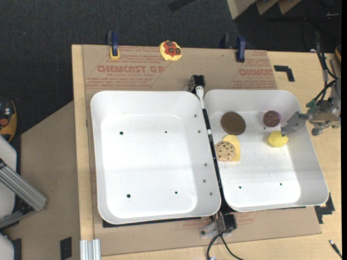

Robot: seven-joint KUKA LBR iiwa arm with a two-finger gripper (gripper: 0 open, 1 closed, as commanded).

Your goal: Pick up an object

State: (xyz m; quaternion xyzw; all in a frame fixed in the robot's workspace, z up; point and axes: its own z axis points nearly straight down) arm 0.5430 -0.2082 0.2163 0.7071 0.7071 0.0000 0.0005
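So the bench [81, 145] has two white bins side by side. The left bin [108, 107] has just bare floor with a few dark dots. The right bin [303, 167] has all the stuff, bunched in its upper half: a round dark brown disc [233, 123], a pale cookie with dark chips [226, 151] just below it and overlapping a yellowish piece [232, 141], a small maroon round thing [271, 118] near the far wall, and a little yellow ball [277, 140] just below and right of that one.

The tool [293, 124] comes in from the right edge, grey, sitting low over the right bin's upper right corner. Its tip is right next to the yellow ball and close to the maroon piece, but there's no telling whether it's touching either, and nothing visible sits between its fingers. Whether it's released or clenched can't be made out from this angle.

Up top on the bench, beyond the bins, there's a small yellow and red toy [170, 50] between two blue clamps [113, 39].
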